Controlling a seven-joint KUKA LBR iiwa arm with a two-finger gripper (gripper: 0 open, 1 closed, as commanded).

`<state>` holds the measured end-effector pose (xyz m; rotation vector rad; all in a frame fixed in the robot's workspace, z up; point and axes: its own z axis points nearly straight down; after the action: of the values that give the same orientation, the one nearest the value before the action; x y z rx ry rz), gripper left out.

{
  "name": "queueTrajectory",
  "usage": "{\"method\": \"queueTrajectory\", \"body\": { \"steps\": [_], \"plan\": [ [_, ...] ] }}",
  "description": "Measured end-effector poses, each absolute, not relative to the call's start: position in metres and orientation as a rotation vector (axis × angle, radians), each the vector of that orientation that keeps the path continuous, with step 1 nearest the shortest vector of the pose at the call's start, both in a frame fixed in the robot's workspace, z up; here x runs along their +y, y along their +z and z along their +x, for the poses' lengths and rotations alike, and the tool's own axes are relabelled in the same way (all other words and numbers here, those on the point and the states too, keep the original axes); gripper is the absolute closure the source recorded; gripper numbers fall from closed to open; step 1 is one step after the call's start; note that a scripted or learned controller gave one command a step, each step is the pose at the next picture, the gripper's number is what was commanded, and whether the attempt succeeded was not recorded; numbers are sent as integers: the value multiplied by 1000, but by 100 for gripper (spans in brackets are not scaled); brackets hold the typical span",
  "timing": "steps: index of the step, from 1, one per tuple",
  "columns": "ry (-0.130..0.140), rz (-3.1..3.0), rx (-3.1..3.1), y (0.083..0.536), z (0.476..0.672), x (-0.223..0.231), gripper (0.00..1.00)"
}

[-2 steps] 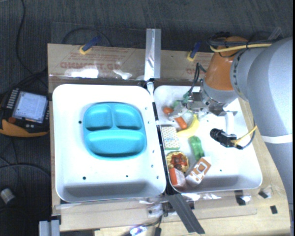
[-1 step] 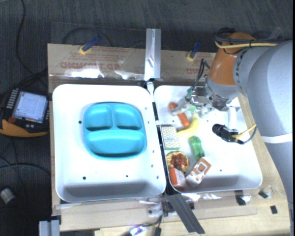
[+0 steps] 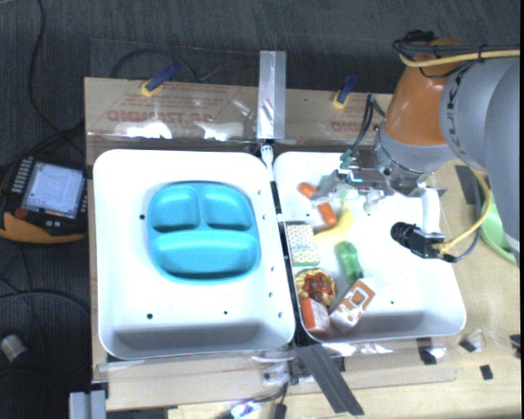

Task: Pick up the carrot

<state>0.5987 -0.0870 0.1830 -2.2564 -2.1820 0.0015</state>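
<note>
The end effector [image 3: 354, 184] is being hidden largely by the wrist above it, so its state cannot be told. The grey arm [image 3: 472, 103] with its orange band is being held low over the right bin [image 3: 419, 312], reaching in from the right. The carrot [image 3: 327, 212], a short orange stub, is being seen just left of a yellow banana [image 3: 336, 225]. A green vegetable [image 3: 348, 258] is lying below the banana. A blue sectioned tray [image 3: 201, 232], smooth plastic, is being carried in the left bin [image 3: 122, 321].
</note>
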Motion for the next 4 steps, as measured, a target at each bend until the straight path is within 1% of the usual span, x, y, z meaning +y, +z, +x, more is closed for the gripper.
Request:
{"method": "queueTrajectory", "body": {
  "steps": [1, 2, 3, 4],
  "plan": [
    [7, -2236, -2206, 99, 627, -131, 0],
    [25, -2175, -2225, 89, 664, -149, 0],
    [-7, -2395, -2042, 89, 637, -102, 0],
    [-2, -2388, -2040, 97, 636, -101, 100]
  ]
}}
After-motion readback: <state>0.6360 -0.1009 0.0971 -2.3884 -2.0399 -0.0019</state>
